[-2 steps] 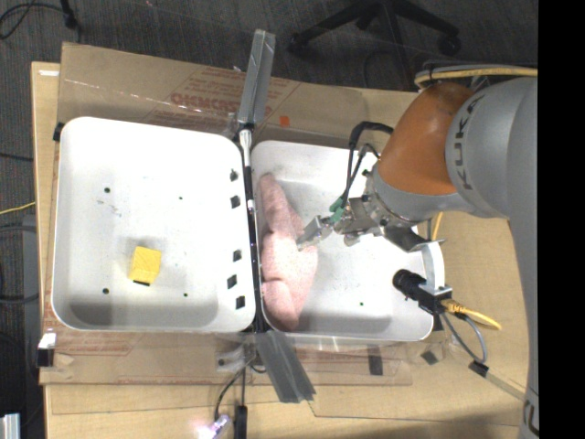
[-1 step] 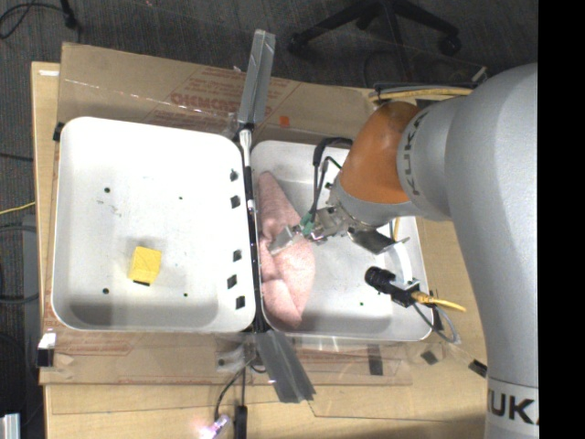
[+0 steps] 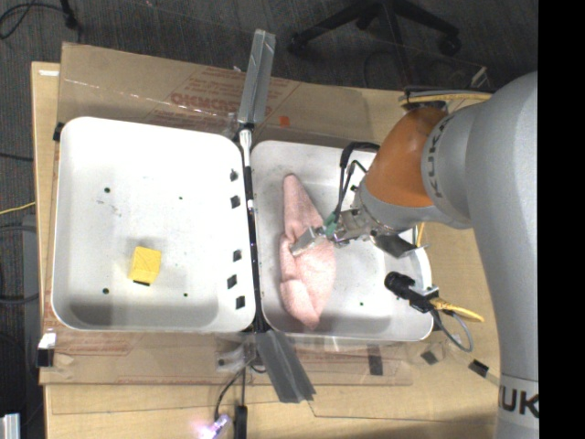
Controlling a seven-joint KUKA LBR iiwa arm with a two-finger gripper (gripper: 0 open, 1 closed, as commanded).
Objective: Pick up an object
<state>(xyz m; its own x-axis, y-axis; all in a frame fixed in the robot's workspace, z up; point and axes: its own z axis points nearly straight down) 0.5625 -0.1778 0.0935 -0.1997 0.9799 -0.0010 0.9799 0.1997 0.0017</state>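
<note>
- Gripper [image 3: 315, 236] hangs low over the pink cloth [image 3: 303, 262]; whether it is released or clenched, I cannot tell.
- Pink cloth lies along the right bin's [image 3: 402, 323] left wall, beside the divider.
- Judged step: descent for a grasp; next comes pinching, then a straight lift.
- Open floor lies right of the cloth; a yellow block [image 3: 145, 264] sits in the left bin [image 3: 91, 135].

Arm over the right bin, gripper at a pink cloth.
Gripper [image 3: 315, 237] touches the cloth [image 3: 304, 262] in the right bin [image 3: 366, 314]; a yellow block [image 3: 145, 265] lies lower left in the left bin [image 3: 137, 154].
</note>
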